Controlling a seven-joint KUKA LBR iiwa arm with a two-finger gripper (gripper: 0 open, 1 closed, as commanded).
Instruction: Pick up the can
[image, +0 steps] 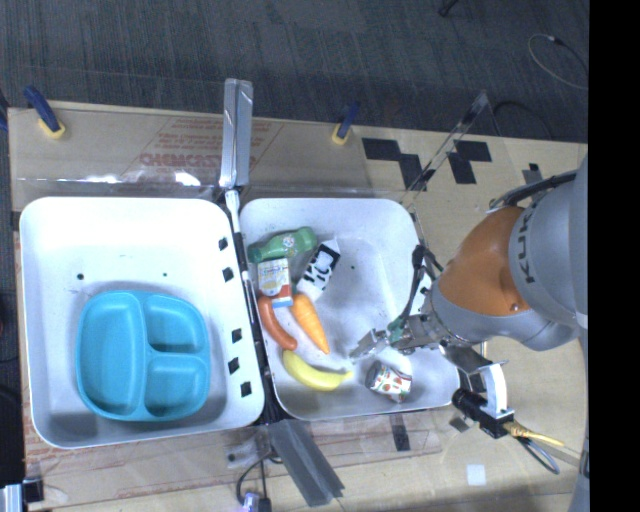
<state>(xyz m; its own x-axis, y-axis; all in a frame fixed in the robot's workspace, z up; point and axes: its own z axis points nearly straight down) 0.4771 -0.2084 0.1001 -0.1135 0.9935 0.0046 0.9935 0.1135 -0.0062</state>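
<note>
Two shallow white bins are shown side by side on the bench, seen from above at a slant. The left bin (40, 300) holds a blue divided tray (145, 355), laid flat toward the near left part of the bin floor. The right bin (385, 225) holds the remaining objects. A green packet (283, 243) lies near the far left corner, with a small carton (274, 279) bearing a green and orange label just below it, and a black-and-white carton (320, 268) tilted just to their right. Two carrots lie beside one another: a darker carrot (273, 321) near the divider and a brighter orange carrot (309, 321) to its right. A banana (314, 374) is laid across the near edge, just below the carrot tips.

The can (388, 380) is seen on its side near the bin's near right corner, to the right of the banana and apart from it. The grey arm (555, 260) with its orange band (485, 265) is seen entering from the right. The gripper (385, 340) is placed just above the can in the view, over the bin floor. No object is seen between its fingers; whether they are spread or closed cannot be told, as the metal parts appear small and blurred.
</note>
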